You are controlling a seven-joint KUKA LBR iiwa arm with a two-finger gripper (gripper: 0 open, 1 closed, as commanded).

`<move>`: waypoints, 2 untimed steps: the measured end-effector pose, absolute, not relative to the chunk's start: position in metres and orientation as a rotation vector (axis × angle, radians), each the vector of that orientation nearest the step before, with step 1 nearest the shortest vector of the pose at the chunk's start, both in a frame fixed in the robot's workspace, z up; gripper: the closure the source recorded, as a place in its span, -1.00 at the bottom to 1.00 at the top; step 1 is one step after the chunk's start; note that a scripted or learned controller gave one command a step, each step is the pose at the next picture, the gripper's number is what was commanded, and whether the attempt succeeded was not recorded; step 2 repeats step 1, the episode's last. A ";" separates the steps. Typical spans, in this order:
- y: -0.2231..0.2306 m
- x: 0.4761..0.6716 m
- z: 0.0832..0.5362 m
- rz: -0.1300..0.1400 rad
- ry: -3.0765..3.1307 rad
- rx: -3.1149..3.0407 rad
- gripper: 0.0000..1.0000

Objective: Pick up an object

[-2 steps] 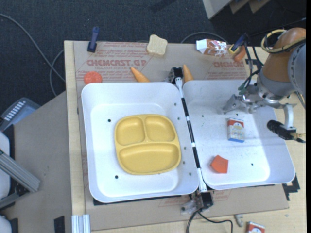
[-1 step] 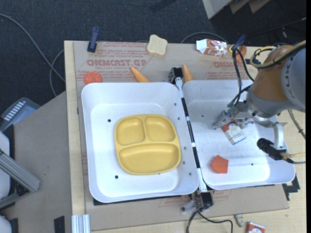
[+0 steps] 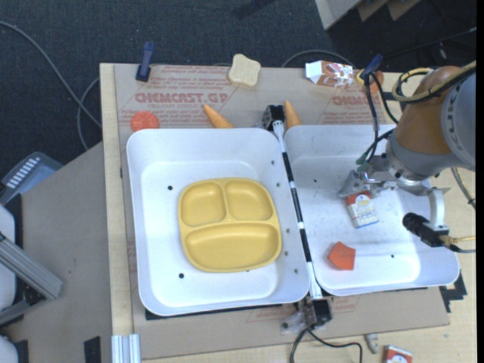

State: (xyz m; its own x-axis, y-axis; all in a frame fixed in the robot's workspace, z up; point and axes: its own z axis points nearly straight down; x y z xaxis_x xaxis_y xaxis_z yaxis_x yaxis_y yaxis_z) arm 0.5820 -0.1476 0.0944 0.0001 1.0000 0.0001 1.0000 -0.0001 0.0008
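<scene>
Lying closest to me, along the lower edge of the frame, the front lip of the desk (image 3: 227, 331) is carrying two white bins side by side. Sitting in the left bin (image 3: 151, 203) is a yellow divided tray (image 3: 228, 224), square in the middle, as if parked there out of the way. Resting in the right bin (image 3: 423, 267), toward its lower middle, is a small orange block (image 3: 342, 255), and just above and to the right of it a small carton (image 3: 364, 209) with a red top is lying on the bin floor; either looks like a fair target for the pick. Reaching in from the right of the frame, the arm (image 3: 435, 127) is bending steeply down over the right bin, wrist pointing at the floor, and the tool (image 3: 368, 187) is sitting right at the carton's upper end, seemingly touching it. Whether it is gripping anything I cannot tell from this angle. Scattered along the upper part of the desk, outside the bins, a slice of toy bread (image 3: 244, 69) and a toy carrot (image 3: 218, 117) are lying as if left aside.
</scene>
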 end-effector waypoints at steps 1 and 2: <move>-0.076 0.590 0.185 0.002 2.222 2.219 1.00; -0.076 0.590 0.185 0.002 2.222 2.219 1.00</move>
